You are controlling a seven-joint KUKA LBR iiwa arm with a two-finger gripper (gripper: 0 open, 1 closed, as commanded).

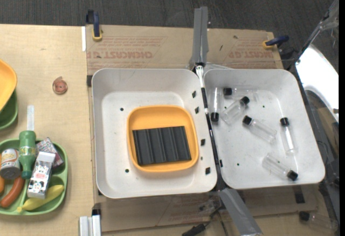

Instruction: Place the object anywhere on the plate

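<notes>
1. Orange plate point(160, 113), camera view: sits in the middle of the left bin point(110, 138) and bears a dark ribbed pad point(161, 144).
2. Clear vials point(262, 129) with black caps lie scattered in the right bin point(250, 162), well apart from the plate, none on it.
3. Gripper state: cannot tell.
</notes>
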